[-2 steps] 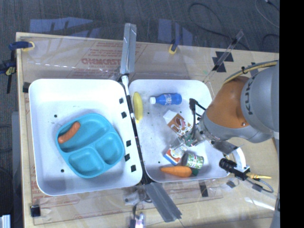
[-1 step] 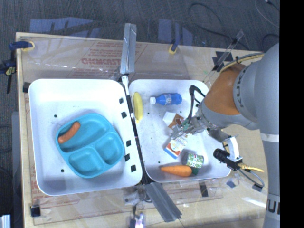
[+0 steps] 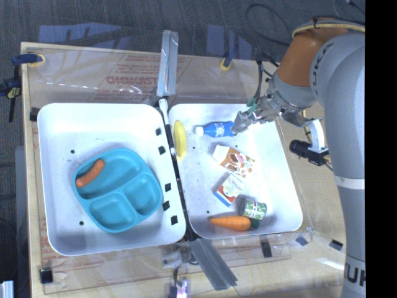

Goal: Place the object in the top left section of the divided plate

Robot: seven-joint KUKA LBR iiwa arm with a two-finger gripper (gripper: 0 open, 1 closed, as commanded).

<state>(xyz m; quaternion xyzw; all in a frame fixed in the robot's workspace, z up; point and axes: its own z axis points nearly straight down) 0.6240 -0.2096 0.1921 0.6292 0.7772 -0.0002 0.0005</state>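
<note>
Right now the gripper [image 3: 243,120] sits low in the right bin [image 3: 280,143], its tip touching or just at the right end of the blue bottle [image 3: 218,129], which lies on its side with its long axis running left-right and its white cap pointing away from the gripper. Whether the tool is gripping anything I cannot tell; its tip is too small and cluttered to read. From the bottle, the divided plate [image 3: 138,205] lies well to the left and a little nearer the camera, in the left bin [image 3: 56,129], so any carry must cross the ridge between the 2 bins. The plate's top left section already holds an orange sausage [image 3: 90,172], lying slantwise, so the target may already be filled. Near the bottle lie a yellow banana [image 3: 180,138], 2 small printed packets [image 3: 235,161], a green can [image 3: 254,209] and a carrot [image 3: 230,223]. None of the packet print is legible; only reversed red lettering on the bench sheet [image 3: 131,76] shows, unreadable.
</note>
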